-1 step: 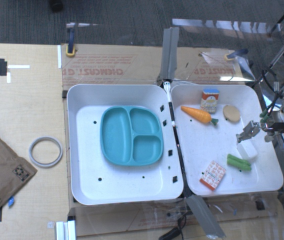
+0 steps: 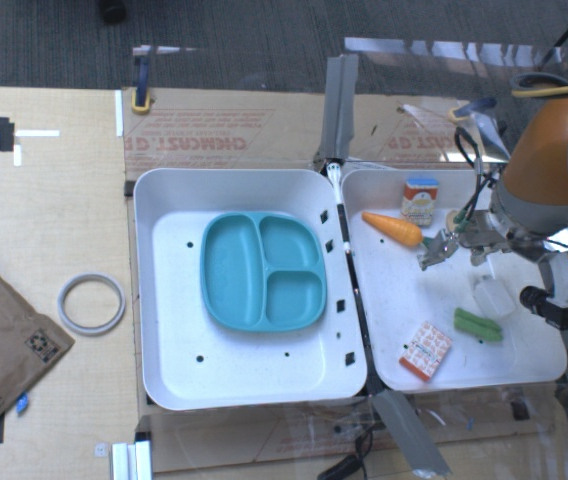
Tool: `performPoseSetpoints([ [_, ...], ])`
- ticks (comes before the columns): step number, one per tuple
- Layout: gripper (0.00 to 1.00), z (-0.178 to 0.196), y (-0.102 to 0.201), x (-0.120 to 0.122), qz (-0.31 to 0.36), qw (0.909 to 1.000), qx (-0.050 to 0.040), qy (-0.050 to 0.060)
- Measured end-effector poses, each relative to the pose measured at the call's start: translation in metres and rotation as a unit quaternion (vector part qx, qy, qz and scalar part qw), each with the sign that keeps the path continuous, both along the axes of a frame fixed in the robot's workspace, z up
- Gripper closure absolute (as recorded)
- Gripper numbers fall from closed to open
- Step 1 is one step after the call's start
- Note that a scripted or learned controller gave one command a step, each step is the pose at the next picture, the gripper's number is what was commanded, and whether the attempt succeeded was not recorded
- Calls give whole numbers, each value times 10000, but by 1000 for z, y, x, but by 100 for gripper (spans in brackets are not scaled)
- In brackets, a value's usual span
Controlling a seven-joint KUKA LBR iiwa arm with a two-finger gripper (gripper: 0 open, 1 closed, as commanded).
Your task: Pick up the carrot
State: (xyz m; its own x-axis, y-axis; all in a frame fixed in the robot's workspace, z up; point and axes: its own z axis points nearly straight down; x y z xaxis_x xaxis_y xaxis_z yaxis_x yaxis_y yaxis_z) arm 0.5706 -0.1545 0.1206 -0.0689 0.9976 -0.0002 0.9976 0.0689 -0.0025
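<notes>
Carrot: orange, tapered, lying flat in the right bin near its upper left corner, thick end toward the gripper, tip pointing left. A small can stands just beside it. The gripper sits just right of the carrot, fingers apart, nothing between them.

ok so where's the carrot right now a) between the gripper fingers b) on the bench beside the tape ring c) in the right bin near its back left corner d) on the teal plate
c: the carrot lies on the floor of the right bin, near its back left corner, just left of the gripper and apart from it.
</notes>
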Motion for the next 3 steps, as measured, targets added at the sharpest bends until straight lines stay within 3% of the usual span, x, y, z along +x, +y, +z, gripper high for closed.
performPoseSetpoints([
  [1,0,-29,59,53,1245,9922,-3,-19],
  [2,100,-19,58,53,1236,9923,-8,-28],
  [3,100,52,103,78,914,9958,-44,78],
])
